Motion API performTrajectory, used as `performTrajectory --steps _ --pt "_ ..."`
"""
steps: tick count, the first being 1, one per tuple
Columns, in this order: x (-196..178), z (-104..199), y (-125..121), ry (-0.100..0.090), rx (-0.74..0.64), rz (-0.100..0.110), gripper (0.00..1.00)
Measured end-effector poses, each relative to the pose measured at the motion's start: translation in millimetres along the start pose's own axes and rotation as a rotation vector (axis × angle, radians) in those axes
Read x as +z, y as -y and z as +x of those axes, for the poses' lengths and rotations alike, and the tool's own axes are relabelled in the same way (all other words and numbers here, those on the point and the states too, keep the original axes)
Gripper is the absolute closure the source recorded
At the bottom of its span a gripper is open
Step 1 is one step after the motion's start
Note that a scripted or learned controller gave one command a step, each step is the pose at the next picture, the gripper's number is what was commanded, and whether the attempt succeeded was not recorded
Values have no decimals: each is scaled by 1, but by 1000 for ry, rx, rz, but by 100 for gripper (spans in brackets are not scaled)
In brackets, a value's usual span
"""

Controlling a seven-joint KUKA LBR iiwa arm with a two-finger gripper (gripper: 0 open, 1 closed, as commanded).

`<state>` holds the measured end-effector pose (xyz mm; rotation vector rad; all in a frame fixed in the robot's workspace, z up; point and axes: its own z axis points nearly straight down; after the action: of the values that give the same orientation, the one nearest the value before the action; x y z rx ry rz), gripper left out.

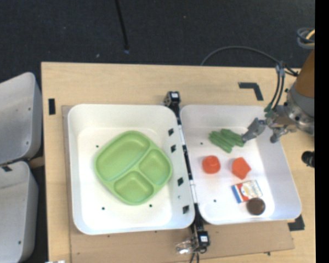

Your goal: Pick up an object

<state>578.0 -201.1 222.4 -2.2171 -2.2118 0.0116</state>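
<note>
Two white bins sit side by side on my bench. Left bin [77, 201] carries a green divided plate [133, 167]. Right bin [274, 201] has the smaller items: a green bundle [226, 139] in the far part, its long axis running left-right and tipped slightly toward the near right; an orange cup [211, 165], an orange block [240, 167], a striped card [247, 190] and a brown disc [256, 206]. My gripper [253, 131] sits at the bundle's right end, touching it; how far the fingers stand apart I cannot tell.
</note>
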Motion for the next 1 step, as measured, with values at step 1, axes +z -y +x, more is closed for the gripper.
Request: performTrajectory --steps 1 --pt "-8 1 -3 3 -4 -13 0"
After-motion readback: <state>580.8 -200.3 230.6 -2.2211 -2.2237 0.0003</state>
